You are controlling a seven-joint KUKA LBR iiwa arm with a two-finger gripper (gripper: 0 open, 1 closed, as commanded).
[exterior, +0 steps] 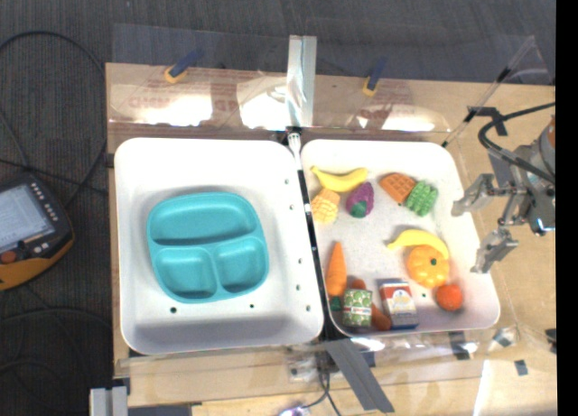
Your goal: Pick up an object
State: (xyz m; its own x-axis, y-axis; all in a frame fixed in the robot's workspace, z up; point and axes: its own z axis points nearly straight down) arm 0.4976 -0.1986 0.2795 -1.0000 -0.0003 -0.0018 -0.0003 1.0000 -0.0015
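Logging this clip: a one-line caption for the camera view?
Gripper hovers open beside the right bin of toy food; teal tray in the left bin.

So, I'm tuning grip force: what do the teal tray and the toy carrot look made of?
The teal tray looks like moulded hard plastic: uniform colour, rounded compartments, soft sheen. The toy carrot seems smooth plastic too, evenly orange, though the view leaves rubber possible.

You see even, bright overhead light. Glare whitens the clear plastic sheet (271,103) behind the two shallow white bins (135,252). Shadows lie soft beneath the teal divided plastic tray (209,244). Focus is slightly soft throughout; fine detail blurs.
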